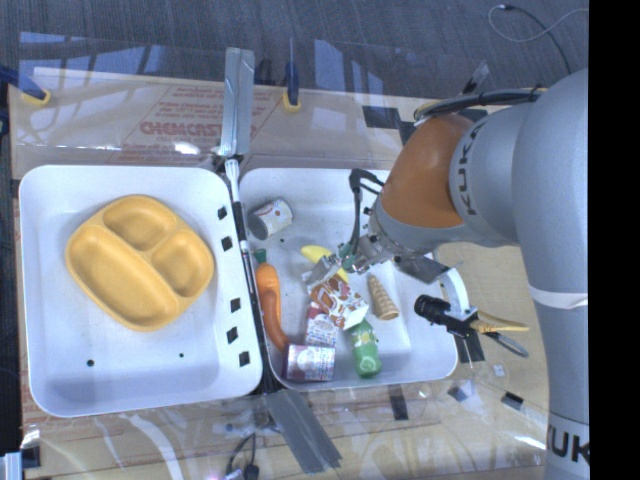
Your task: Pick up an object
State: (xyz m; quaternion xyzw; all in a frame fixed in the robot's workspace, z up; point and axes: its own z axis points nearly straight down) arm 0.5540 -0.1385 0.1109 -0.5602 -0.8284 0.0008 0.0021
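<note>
My gripper (349, 259) hangs low in the right bin (300, 183), near its middle, under the orange-banded wrist. Its tip is right beside a small yellow banana (316, 254) and just above a red-and-white snack packet (334, 303). A ridged tan cone (382, 297) lies a little to the right of the tip. An orange carrot (268, 304) lies along the bin's left wall. A green bottle (365, 349) and a small tin on its side (311, 362) sit at the front. A grey tin (270, 217) lies at the back left.
The left bin (60, 368) holds a yellow divided plate (140, 260). A metal divider strip (237, 103) runs between the two bins. The arm's grey body (540, 188) covers the right bin's right side.
</note>
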